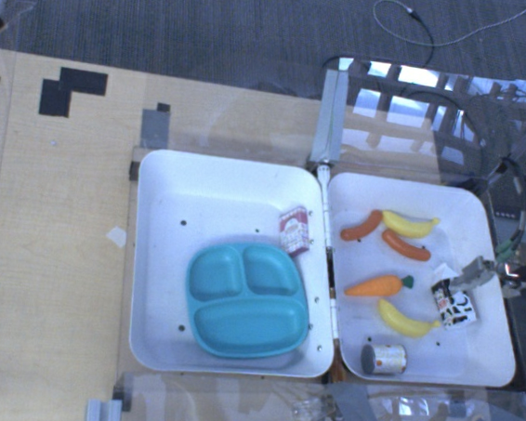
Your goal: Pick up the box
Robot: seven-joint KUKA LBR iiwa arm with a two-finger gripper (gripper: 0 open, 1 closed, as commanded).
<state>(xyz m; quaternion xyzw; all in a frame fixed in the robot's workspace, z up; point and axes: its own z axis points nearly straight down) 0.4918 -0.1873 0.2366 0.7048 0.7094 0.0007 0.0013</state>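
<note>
A small red and white box (294,230) lies in the left bin (162,241), close to its right wall and just above the blue plate. A second small box, black and white (455,305), rests in the right bin (471,367) near its right wall. My gripper (471,274) reaches in from the right edge and hovers right above the black and white box, at its upper corner. Nothing can be seen held in it.
A blue divided plate (247,299) fills the lower middle of the left bin. The right bin holds two sausages (362,225), two bananas (407,224), a carrot (377,285) and a tin can (384,358). Cables and a metal frame stand behind the bins.
</note>
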